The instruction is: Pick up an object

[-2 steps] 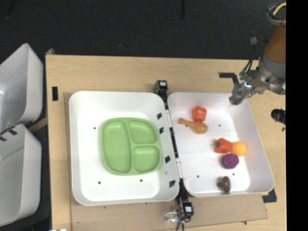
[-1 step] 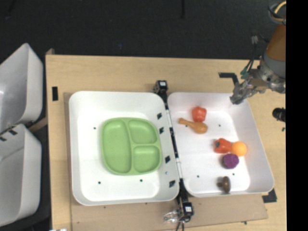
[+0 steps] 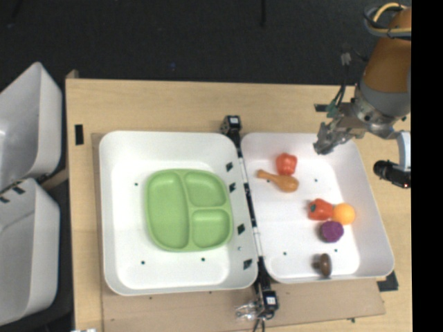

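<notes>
On the desk [image 3: 83, 185], the left bin [image 3: 118, 254] holds a green divided plate [image 3: 187, 208], while the right bin [image 3: 367, 241] holds the small toy foods, the red pepper [image 3: 286, 163] farthest; the claw [image 3: 325, 144] hovers over that bin's far edge, grasping nothing, its opening impossible to tell, so it should drop squarely over one well-separated piece.

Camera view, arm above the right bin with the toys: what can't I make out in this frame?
- Gripper: small and dark over the right bin; what it is doing is unreadable.
- Arm: cut off by the right edge.
- Brown object near the bin's front rim: too small to identify.
- Red toy, orange ball, purple ball: clustered; contact is unclear.
</notes>
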### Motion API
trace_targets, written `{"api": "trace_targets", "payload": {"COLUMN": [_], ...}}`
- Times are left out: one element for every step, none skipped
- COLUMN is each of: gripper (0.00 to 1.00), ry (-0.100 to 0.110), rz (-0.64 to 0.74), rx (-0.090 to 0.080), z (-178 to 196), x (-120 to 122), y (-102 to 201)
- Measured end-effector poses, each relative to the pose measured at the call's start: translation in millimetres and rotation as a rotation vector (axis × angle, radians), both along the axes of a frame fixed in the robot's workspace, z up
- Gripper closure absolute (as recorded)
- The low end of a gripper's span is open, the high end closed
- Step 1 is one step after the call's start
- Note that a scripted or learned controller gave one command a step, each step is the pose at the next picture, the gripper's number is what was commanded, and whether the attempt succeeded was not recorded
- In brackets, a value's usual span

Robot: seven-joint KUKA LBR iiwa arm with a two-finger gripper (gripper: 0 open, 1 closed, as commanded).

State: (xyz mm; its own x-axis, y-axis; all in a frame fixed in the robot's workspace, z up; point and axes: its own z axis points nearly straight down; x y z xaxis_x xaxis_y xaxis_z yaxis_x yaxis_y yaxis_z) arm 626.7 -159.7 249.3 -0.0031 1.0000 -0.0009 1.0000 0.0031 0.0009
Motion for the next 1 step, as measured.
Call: {"api": "trace_targets", "payload": {"gripper": [1.00], "ry": [0.000], "rz": [0.003], "rx": [0.002], "z": [9.3], "x": [-16.0], "y": [46.6]}}
